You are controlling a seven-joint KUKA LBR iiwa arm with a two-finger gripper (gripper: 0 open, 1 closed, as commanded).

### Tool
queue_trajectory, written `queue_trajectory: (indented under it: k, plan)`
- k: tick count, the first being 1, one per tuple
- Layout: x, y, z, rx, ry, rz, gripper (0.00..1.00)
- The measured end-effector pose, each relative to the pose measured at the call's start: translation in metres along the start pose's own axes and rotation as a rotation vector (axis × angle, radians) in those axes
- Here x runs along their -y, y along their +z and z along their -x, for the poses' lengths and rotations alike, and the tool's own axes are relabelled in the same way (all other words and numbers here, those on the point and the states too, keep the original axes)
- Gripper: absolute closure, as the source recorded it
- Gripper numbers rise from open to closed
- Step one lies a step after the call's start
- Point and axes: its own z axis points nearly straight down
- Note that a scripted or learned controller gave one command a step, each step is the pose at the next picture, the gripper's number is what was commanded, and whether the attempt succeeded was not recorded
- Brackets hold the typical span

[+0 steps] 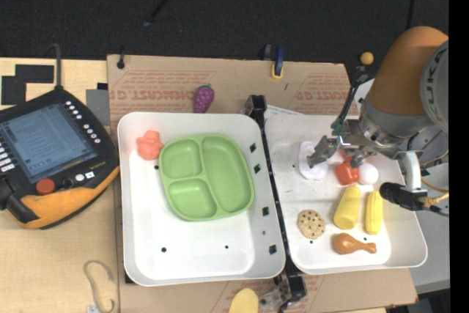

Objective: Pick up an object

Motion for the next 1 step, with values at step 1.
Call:
queue_trajectory:
  k: [1]
  plan:
    - [-0.0031,-0.0079,0.0001,0.002,-0.002,0.015,0.00]
